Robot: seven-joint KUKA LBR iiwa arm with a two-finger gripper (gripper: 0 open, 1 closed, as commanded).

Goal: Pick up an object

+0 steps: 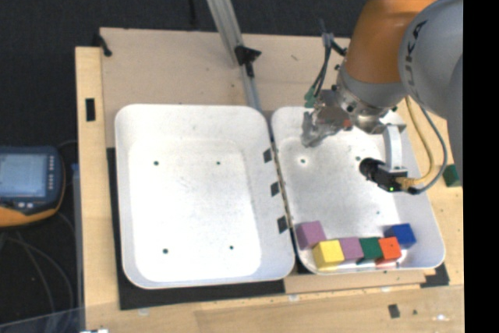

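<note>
In the camera view the end effector (312, 130) hangs over the right bin (343, 175) toward its 11 o'clock corner; how far it is parted I cannot tell. Well apart, toward 6 o'clock, sit purple (310, 232), yellow (328, 253), orange (389, 249) and blue (401, 233) blocks.

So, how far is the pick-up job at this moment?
Nothing looks picked yet. The gripper hangs over the upper part of the right bin, away from the blocks. The purple, yellow, orange and blue blocks sit along the bin's lower edge. Reaching, grasping and lifting one remain.
</note>
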